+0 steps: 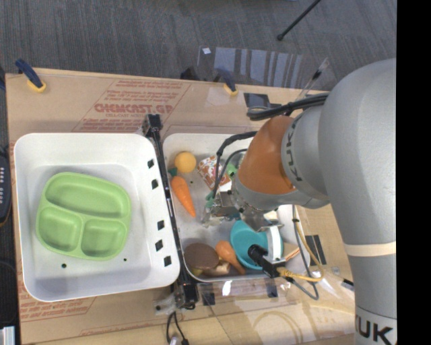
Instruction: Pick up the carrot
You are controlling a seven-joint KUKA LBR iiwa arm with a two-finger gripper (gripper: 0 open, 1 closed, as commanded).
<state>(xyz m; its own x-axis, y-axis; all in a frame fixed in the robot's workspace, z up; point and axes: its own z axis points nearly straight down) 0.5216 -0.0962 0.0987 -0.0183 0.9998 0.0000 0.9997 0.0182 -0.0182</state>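
Floor (135, 34) along the top is dark grey carpet with a fine ribbed weave. Bench (94, 101) is covered in brown cardboard sheet printed with red lettering, "CHEMCAST GP" readable near the top left. Blue-and-yellow clamp (30, 75) grips the cardboard at the far left corner, a second clamp (227, 82) sits at the top edge near centre. A thin dark rod (300, 20) crosses the carpet at a slant, top right. A clear shiny plastic sheet (249, 67) lies at the bench's far edge, catching reflections. Black bracket (153, 124) stands on the cardboard mid-bench. Loose cables (306, 259), yellow and black, trail over the bench lower right. Lighting is even, soft shadows.
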